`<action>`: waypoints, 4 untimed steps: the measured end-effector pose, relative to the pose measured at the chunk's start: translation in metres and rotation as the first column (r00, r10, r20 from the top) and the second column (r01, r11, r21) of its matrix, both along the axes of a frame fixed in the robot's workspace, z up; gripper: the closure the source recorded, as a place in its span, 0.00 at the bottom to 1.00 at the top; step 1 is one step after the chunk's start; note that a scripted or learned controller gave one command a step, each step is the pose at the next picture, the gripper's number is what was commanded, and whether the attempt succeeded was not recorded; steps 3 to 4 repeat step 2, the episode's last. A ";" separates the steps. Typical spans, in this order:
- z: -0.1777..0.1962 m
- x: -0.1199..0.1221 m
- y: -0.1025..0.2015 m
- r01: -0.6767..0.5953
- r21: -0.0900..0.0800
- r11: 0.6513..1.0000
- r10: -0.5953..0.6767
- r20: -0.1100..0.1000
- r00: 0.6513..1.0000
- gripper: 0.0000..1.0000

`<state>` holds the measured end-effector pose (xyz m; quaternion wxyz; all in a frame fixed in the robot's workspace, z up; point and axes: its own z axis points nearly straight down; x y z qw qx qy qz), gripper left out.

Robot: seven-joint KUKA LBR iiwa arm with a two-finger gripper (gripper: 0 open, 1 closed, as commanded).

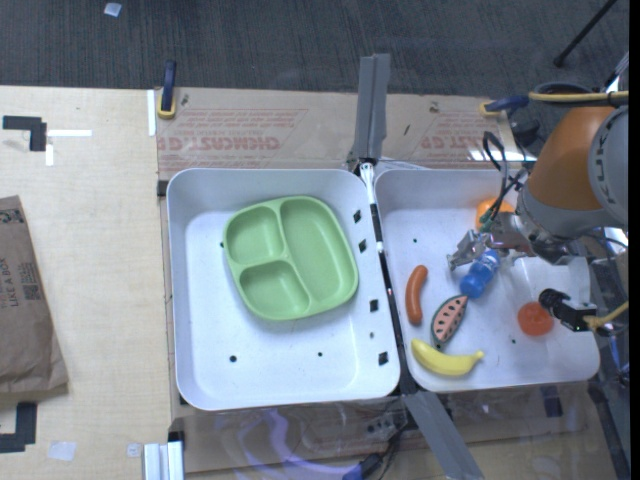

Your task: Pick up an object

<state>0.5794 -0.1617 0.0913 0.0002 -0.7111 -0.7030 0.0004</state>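
Green plate [290, 258], yellow banana [446, 360], red sausage [415, 294], white bins [200, 368].

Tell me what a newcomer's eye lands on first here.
The pale green three-compartment plastic plate sits alone in the left white bin. In the right white bin, the grey arm's gripper hovers by a small blue bottle, with a yellow toy banana near the front edge.

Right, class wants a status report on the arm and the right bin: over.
Claw low in right bin, at blue object. No grasp visible. Hot dog, watermelon slice, banana close by.
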 end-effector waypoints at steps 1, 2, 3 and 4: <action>0.009 0.000 -0.002 0.004 0.000 1.000 -0.004 0.000 1.000 1.00; 0.147 0.013 0.046 0.262 -0.002 0.965 -0.262 -0.002 0.965 1.00; 0.147 0.013 0.046 0.262 -0.002 0.965 -0.262 -0.002 0.965 1.00; 0.147 0.013 0.046 0.262 -0.002 0.965 -0.262 -0.002 0.965 1.00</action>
